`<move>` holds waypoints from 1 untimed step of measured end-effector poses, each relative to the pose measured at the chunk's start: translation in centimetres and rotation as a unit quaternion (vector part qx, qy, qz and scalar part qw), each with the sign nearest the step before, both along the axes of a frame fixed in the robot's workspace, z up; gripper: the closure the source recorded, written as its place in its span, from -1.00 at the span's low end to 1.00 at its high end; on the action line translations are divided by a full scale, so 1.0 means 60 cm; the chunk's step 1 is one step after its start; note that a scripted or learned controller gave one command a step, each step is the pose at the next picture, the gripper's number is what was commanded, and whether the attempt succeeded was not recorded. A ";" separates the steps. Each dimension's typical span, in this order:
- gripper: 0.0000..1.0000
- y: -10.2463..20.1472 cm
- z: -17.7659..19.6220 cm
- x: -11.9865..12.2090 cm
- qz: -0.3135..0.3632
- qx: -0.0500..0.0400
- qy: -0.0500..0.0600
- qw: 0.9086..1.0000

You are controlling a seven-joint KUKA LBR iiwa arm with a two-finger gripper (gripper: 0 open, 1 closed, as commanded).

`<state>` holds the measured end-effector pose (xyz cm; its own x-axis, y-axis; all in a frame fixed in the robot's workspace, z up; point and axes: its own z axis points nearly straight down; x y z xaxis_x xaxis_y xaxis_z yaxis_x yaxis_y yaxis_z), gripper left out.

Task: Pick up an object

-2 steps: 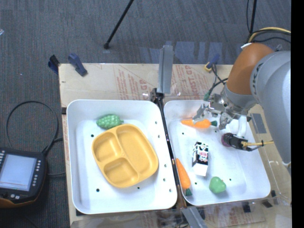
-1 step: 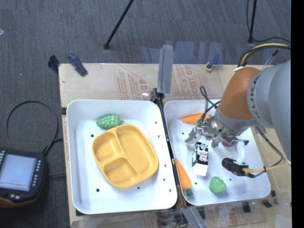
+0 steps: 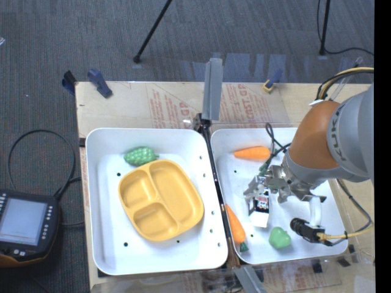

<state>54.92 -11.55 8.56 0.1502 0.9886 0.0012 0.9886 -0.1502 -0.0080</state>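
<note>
My gripper [image 3: 263, 194] hangs low in the right bin [image 3: 339, 240], over a small white-and-black object [image 3: 261, 210]. Cannot tell finger opening or any hold. Carrots [image 3: 252, 153] [image 3: 236, 224] and a green piece [image 3: 280, 237] lie nearby.

A handheld control pendant [image 3: 24, 226] with a grey screen lies on the dark carpet left of the bench, a black cable [image 3: 43, 157] looping above it.
</note>
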 end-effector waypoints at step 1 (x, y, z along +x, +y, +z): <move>-1.00 0.091 0.173 0.069 0.067 0.000 -0.006 0.998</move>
<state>59.06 -6.08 18.97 0.0167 0.9999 0.0012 0.9999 -0.0167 0.0031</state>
